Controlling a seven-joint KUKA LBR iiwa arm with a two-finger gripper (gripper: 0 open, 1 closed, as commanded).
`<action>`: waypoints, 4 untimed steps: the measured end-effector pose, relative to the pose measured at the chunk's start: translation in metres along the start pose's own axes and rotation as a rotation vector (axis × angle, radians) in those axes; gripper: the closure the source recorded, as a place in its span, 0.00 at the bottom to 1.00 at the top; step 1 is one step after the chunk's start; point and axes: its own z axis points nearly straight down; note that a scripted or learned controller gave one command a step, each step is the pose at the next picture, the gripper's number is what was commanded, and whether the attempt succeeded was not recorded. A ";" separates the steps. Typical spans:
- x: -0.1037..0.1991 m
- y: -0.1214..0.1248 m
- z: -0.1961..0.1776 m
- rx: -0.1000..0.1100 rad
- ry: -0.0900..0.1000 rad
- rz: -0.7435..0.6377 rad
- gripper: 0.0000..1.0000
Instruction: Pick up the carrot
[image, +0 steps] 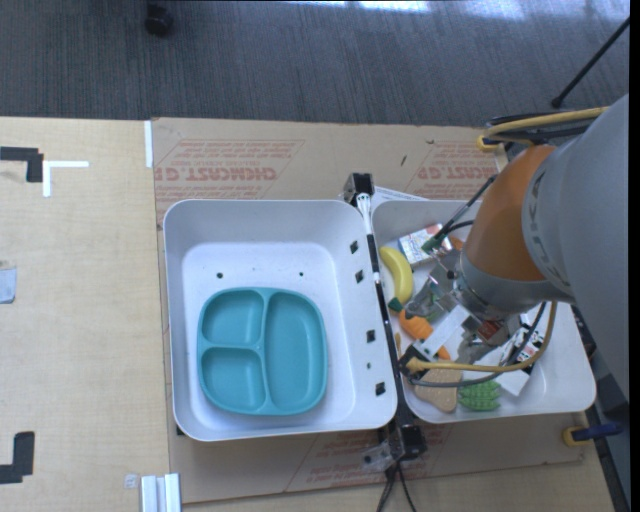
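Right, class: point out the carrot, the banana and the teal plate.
carrot (416, 325), camera view, on its orange body near the gripper.
banana (397, 273), camera view, mid-curve of the yellow peel.
teal plate (297, 345), camera view, floor of its large compartment.

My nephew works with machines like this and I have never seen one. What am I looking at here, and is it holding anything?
This is one picture from a camera fixed above a bench, looking down at a slant. The big grey and orange shape on the right is a robot arm reaching in; its gripper hangs low over the right bin. That bin holds a jumble of toy food: a yellow banana, an orange carrot just beside the gripper, something green and a tan piece. The left bin holds a teal divided plate. The arm hides much of the gripper, so I cannot tell whether it grips anything; the carrot appears to lie in the bin.
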 end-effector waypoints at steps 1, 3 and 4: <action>0.000 0.000 0.000 0.000 0.000 0.000 0.00; 0.000 0.000 0.000 0.000 0.000 0.000 0.00; 0.000 0.000 0.000 0.000 0.000 0.000 0.00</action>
